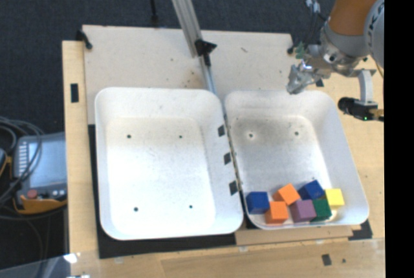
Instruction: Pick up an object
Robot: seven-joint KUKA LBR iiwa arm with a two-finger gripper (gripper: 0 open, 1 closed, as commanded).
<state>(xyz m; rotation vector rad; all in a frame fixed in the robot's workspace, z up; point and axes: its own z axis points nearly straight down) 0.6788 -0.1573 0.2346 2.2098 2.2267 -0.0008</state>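
Arm angled down-left, end effector (299, 83) over right bin's (346, 141) far rim, grip state indiscernible.

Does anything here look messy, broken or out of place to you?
Nothing looks broken or spilled. The coloured blocks all sit crowded into the near corner of the right bin, while the tool is at that bin's far rim, well away from them. Both bins show grey scuffing.

A robotics lab: a plywood bench (74, 141) bearing two white bins (162, 99), an aluminium camera mast (181, 2), loose cables (13, 134).
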